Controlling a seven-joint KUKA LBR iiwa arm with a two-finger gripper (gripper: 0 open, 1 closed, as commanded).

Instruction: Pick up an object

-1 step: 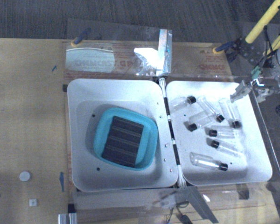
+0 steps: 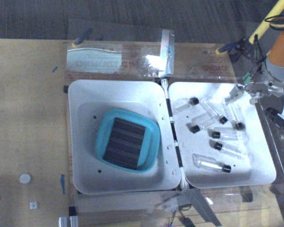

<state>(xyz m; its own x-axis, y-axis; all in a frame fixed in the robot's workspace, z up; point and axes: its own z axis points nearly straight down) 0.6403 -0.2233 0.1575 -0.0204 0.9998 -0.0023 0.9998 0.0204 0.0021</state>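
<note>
Overhead, the left bin (image 2: 80, 126) holds a blue tray (image 2: 128, 140) with a dark ribbed insert (image 2: 126, 143). The right bin (image 2: 262, 169) holds several clear vials with black caps (image 2: 217, 134), scattered and lying on their sides. The gripper (image 2: 240, 92) sits above the right bin's far right corner, beside the farthest vials. Whether its jaws are apart or together cannot be told from here.

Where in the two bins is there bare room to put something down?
Left bin: bare floor along its walls around the blue tray. Right bin: crowded with clear vials; only a bare strip beside the divider and along its near edge.
</note>
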